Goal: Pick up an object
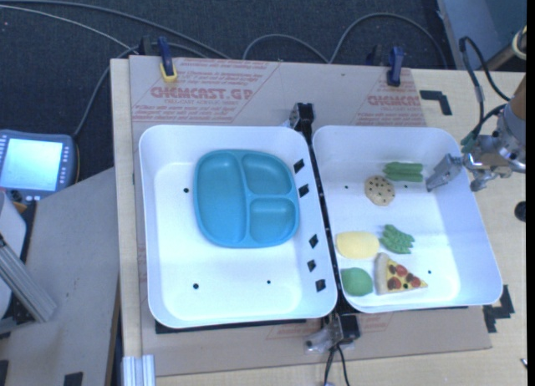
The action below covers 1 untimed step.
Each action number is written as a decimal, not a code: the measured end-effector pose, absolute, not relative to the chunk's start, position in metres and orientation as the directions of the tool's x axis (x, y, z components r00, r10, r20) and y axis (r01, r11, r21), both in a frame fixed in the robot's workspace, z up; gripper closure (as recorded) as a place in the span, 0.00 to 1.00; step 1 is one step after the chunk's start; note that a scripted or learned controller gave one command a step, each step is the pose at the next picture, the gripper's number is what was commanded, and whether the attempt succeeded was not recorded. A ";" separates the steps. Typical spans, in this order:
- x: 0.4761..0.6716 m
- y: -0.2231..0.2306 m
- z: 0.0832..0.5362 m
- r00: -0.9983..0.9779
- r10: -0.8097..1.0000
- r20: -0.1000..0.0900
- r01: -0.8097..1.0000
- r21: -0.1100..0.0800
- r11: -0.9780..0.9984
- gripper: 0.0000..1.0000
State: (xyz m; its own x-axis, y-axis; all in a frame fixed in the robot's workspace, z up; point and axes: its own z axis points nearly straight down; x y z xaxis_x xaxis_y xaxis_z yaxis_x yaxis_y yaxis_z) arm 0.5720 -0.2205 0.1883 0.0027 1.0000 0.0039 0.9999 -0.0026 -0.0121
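Nothing grabbed yet, far as I can tell; the blue tray (247,198) sits in the other bin, well away from the gripper (456,171); gripper's fingers look spread apart with nothing between them, hovering at the bin's edge; closest candidates are the green bean piece (404,171) just beside it, then the cookie (379,190); the whole grab's left to do.

Robotics lab — clamped bench (209,83), trailing cables (84,17), teach pendant (35,163)
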 end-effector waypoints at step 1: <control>0.575 -0.220 0.195 0.000 1.000 0.001 1.000 0.000 0.000 0.00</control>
